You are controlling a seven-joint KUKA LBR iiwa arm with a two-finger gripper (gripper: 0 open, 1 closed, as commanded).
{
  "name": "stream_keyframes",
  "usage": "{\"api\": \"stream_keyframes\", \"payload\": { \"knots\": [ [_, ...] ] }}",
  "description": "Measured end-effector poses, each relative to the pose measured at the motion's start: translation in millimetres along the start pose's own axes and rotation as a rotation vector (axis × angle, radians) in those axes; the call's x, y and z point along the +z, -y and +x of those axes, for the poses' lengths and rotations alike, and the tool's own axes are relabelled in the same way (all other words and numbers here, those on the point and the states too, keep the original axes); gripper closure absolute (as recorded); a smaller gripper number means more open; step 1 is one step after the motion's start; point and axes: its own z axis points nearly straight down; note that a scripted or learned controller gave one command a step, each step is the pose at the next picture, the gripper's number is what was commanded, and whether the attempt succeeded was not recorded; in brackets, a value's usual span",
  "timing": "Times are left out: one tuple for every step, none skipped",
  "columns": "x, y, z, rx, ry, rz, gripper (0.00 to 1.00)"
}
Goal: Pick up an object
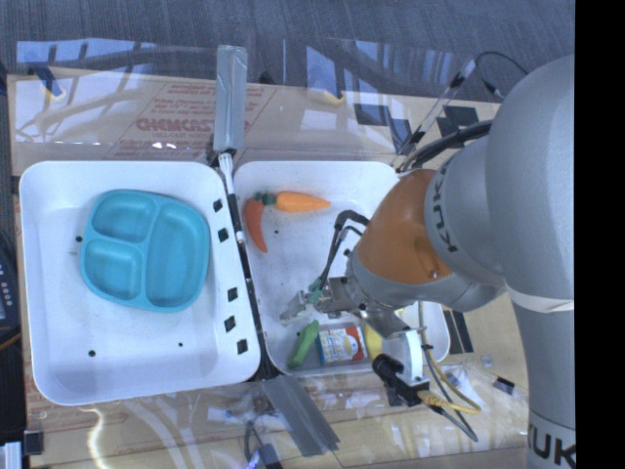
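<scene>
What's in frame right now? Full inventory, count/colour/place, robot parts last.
bins: 2, white, side by side on the bench
divided plate: 1, light blue, three compartments, lying in the left bin
carrots: 2, orange; one lies along the right bin's far side, the other, darker, runs beside the wall between the bins, their green tops close together
green item: 1, green, long, near front of the right bin, beside the can
can: 1, small, red and white label, lying at the right bin's front
yellow item: 1, yellow, right of the can, partly hidden by the arm
arm: 1, grey with orange band, over the right bin
gripper: 1, metal, low in the right bin above the green item
</scene>
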Motion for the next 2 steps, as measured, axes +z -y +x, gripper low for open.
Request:
{"api": "stream_keyframes", "payload": {
  "knots": [
    [9.7, 1.0, 7.3, -0.075, -0.003, 0.002, 0.0],
    [9.3, -48.0, -2.1, -0.042, 0.0, 0.0, 0.0]
  ]
}}
